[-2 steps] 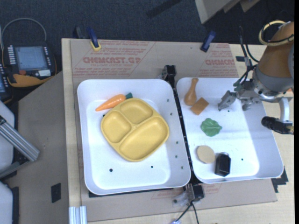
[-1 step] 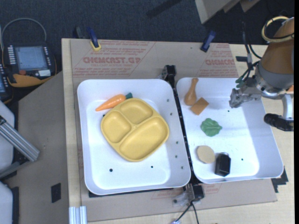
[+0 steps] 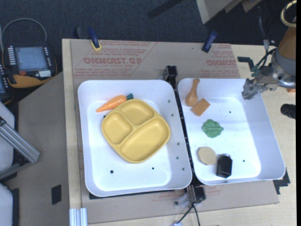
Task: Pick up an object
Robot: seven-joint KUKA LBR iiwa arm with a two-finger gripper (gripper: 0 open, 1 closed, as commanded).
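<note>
Even, bright overhead light fills the scene; the two white bins (image 3: 141, 182) reflect it strongly and look slightly washed out, without hard glare. Shadows are soft and short, hugging the yellow tray (image 3: 136, 131). The dark floor (image 3: 117, 8) above stays dim. Focus is moderate, with fine detail slightly grainy throughout.
</note>
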